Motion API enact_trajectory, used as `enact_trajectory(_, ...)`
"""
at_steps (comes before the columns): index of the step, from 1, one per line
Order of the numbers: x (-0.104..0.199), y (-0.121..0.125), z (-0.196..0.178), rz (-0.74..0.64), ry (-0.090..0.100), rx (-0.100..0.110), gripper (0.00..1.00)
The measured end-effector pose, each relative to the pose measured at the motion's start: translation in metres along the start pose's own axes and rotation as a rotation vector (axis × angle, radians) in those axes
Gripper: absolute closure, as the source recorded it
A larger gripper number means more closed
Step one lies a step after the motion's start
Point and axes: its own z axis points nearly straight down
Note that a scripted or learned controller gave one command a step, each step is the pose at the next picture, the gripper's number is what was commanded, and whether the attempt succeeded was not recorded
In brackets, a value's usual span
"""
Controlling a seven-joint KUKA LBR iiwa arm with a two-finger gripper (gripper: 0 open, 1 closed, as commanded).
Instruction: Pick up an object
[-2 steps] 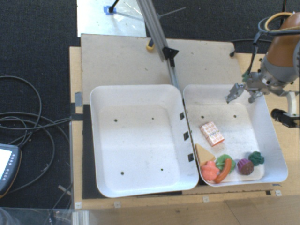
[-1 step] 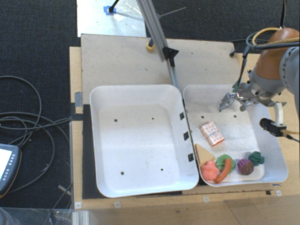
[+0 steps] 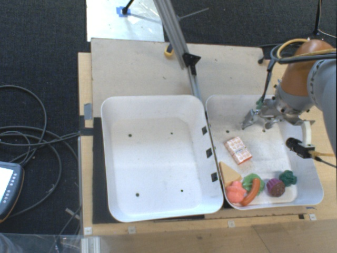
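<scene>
- Pincer (image 3: pixel 256 123) is over the far part of the right bin (image 3: pixel 224 109), fingers spread wide, nothing between them.
- Can't tell whether the tips touch the bin floor.
- Arm (image 3: pixel 321 83) reaches in from the right, with the orange band (image 3: pixel 311 48) above the wrist.
- Small pink-and-white carton (image 3: pixel 238 149) lies on the bin floor on the camera side of the pincer — apart from it, skewed to the bin walls.
- The other objects crowd the near wall of the right bin.
- Yellow wedge (image 3: pixel 227 169) lies by the left wall, with an orange-pink lump (image 3: pixel 235 192) just below it.
- Green leafy piece (image 3: pixel 251 180) touches an orange stick (image 3: pixel 251 192), right beside the lump.
- Purple ball (image 3: pixel 275 187) sits further right, with a dark green piece (image 3: pixel 288 177) just beside it — toward the near right corner.
- Left bin (image 3: pixel 108 141) sits alongside, its rim against the right bin's, with three black tabs (image 3: pixel 209 152) along the shared edge.
- Both bins rest on the tabletop (image 3: pixel 137 67).
</scene>
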Motion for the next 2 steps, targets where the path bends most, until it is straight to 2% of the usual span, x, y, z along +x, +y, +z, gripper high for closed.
enact_trajectory(1, 0.000, 0.002, -0.013, -0.003, -0.001, -0.007, 1.00)
enact_trajectory(2, 0.006, 0.000, -0.076, 0.001, -0.002, -0.009, 1.00)
